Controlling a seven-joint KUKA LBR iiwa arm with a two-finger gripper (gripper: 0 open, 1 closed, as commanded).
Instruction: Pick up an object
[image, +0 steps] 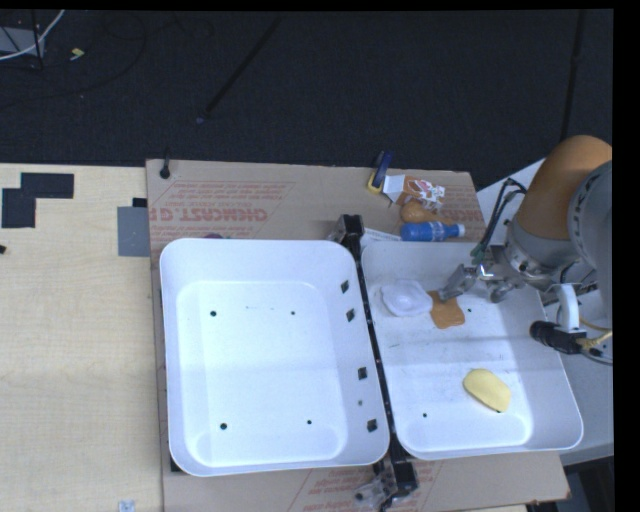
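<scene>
The gripper (452, 288) hangs low over the right bin (540, 420), its fingers looking slightly parted just above an orange-brown piece (448, 315), with nothing visibly caught between them. A clear plastic lid (405, 298) lies at the piece's nine o'clock. A yellow lemon-like object (487, 389) rests at its five o'clock, well apart.

My bins (262, 262) look like smooth, slightly glossy white plastic on matt brown cardboard (250, 200); my gripper (455, 288) is dull grey metal.
</scene>
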